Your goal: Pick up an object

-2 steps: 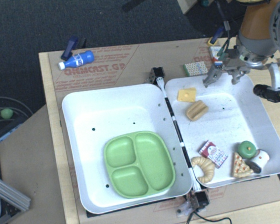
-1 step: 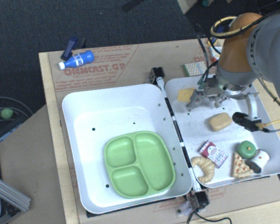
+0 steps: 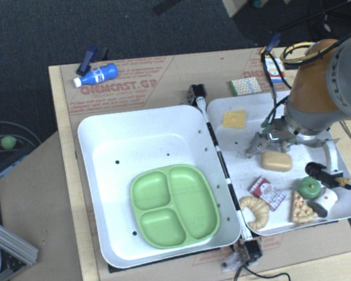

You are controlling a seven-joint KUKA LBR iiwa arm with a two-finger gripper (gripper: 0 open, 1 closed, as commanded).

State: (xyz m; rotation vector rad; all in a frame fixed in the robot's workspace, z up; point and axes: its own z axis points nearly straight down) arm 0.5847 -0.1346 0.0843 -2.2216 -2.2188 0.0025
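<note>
While the grey-and-orange arm (image 3: 320, 82) reaches in over the right bin (image 3: 238, 161), its gripper (image 3: 268, 140) sits low around mid-bin. It's right above a tan bread loaf (image 3: 276, 161), touching or very nearly touching the loaf's top edge. Honestly can't tell from this angle whether the gripper is spread or closed, and I can't see anything caught in it. The loaf lies flat on the floor of the right bin, roughly in the middle, and it's the thing nearest the gripper.

Rest of the right bin:
- a yellow cheese-looking block (image 3: 235, 119) up by the far wall, toward the left side
- a small red and white packet (image 3: 266, 194) and a croissant (image 3: 256, 211) down by the near-left corner, the two touching
- a pizza slice (image 3: 301, 208) along the near wall
- a green round toy (image 3: 308, 186) just behind the slice, with a white piece (image 3: 328, 200) beside it toward the near-right corner

Just past the right bin's far wall, a little patterned packet (image 3: 246, 86) lies on the bench (image 3: 156, 82). The left bin (image 3: 138, 141) butts up against the right bin's left wall and has a green divided plate (image 3: 172, 205) lying flat in it. Way off to the left of the right bin, a blue bottle (image 3: 95, 74) lies on its side on the bench.
</note>
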